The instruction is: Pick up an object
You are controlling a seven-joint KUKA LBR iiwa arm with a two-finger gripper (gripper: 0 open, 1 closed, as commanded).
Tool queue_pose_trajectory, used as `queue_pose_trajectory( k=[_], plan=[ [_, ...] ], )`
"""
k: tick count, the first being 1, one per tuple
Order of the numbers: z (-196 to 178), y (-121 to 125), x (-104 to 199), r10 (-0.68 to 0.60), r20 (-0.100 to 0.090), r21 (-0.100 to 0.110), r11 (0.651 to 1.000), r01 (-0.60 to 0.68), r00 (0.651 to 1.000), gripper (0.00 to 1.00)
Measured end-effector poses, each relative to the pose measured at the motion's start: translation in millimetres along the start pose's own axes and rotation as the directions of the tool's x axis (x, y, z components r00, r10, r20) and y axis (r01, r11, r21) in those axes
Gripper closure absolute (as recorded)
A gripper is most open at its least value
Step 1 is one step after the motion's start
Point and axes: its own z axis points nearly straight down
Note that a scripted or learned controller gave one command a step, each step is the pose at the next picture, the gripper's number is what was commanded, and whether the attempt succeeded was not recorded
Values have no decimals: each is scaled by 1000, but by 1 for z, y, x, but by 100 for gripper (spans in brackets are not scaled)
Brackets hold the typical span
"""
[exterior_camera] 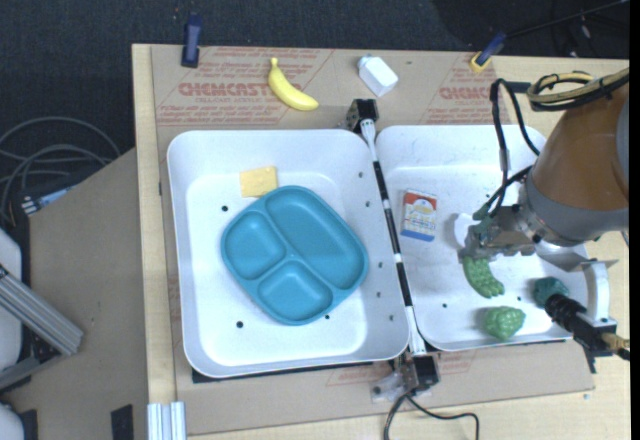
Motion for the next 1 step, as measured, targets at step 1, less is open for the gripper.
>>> queue_pose_trajectory(
  k=[1],
  plan=[
    [-24,36,58,-1,-1,1,1000,1,1000,100]
  ],
)
